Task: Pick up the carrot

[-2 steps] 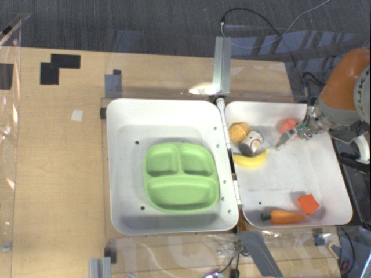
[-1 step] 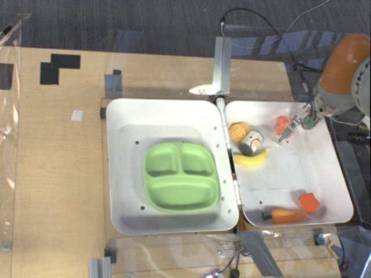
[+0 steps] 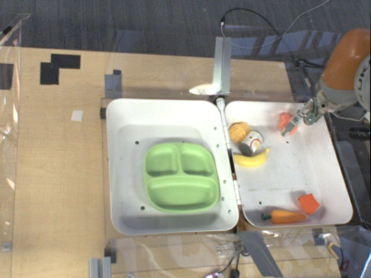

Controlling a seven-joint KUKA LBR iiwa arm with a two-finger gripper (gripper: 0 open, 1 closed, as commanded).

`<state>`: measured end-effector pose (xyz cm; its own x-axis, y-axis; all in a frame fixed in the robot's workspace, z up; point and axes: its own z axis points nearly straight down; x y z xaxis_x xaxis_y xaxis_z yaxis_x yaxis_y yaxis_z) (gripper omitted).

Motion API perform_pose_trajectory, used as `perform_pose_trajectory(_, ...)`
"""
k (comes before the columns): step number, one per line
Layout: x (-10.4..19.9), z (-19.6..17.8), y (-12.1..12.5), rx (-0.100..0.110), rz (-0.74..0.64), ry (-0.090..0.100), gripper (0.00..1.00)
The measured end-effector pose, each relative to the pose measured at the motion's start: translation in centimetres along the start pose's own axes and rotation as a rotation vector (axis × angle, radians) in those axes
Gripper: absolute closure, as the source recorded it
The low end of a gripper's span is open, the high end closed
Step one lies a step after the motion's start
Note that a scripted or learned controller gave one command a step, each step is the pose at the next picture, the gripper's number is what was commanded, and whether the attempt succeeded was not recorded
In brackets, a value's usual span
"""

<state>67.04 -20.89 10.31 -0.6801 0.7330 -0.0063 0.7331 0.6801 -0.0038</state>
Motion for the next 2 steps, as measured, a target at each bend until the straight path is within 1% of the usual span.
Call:
perform_pose_trajectory(1, 0.3, 0.2, 0.0, 0.005, -0.001, 0.013, 0.00)
perform_pose_trajectory(2, -0.1, -1.3, 0.3, -0.005, -0.005, -0.006, 1.00)
